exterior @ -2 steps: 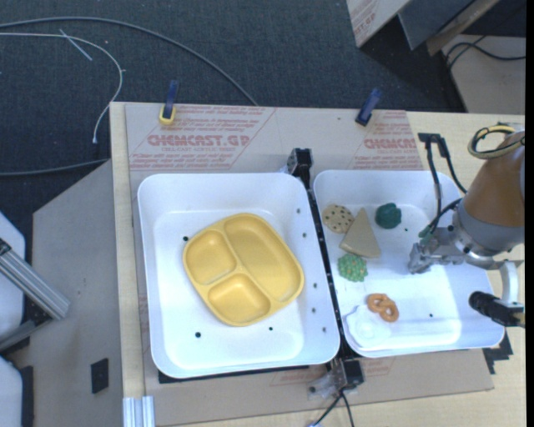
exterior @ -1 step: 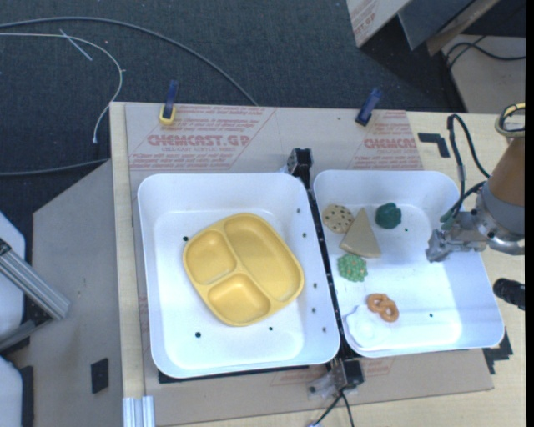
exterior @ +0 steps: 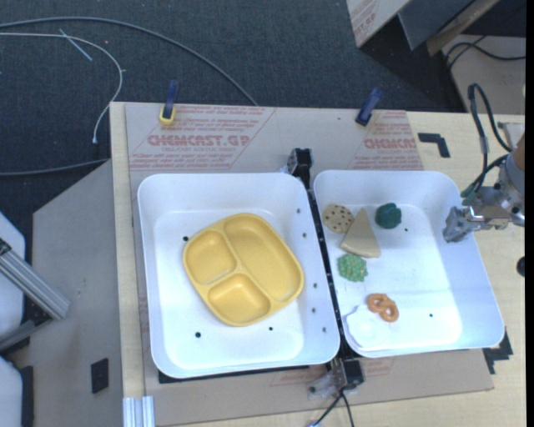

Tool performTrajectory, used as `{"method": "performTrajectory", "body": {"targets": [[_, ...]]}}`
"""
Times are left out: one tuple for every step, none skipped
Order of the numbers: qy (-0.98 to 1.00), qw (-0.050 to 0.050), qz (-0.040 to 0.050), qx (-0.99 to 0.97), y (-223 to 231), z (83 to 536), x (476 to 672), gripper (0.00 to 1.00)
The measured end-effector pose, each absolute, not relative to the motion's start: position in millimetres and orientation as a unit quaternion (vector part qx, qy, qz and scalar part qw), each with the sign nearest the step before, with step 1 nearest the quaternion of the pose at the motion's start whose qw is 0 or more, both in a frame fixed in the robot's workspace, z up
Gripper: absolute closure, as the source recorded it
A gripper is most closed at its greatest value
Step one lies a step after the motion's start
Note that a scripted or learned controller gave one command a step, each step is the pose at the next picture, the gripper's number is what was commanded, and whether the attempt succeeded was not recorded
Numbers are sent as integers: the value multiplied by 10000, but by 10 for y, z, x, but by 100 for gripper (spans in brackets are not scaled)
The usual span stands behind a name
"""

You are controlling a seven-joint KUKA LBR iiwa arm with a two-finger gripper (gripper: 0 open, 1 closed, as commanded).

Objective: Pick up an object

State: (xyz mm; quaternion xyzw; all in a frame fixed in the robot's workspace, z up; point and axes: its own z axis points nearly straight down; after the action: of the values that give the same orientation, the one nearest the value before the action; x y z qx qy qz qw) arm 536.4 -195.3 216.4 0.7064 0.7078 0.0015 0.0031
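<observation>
End effector [exterior: 461,223] sits over the right bin's [exterior: 434,334] right rim, nothing between its fingers; can't tell whether they're open or closed. Within that bin: green ball [exterior: 388,215], cookie [exterior: 337,218], tan wedge [exterior: 361,236], green cluster [exterior: 352,268], pretzel [exterior: 383,307]. Left bin [exterior: 167,334] holds a yellow divided tray [exterior: 242,268].

this looks like a robotics lab: a plywood bench [exterior: 434,158] with two white bins [exterior: 158,250] held by blue clamps [exterior: 170,100], loose cables [exterior: 75,50] trailing over dark carpet [exterior: 250,50], and a cardboard box [exterior: 371,18] beyond.
</observation>
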Motion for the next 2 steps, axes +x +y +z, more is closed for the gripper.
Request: {"method": "performTrajectory", "body": {"targets": [[7077,32,15,7065,-1960,2610,5419,100],[7094,-17,4,7048,-1368,2490,5509,100]]}}
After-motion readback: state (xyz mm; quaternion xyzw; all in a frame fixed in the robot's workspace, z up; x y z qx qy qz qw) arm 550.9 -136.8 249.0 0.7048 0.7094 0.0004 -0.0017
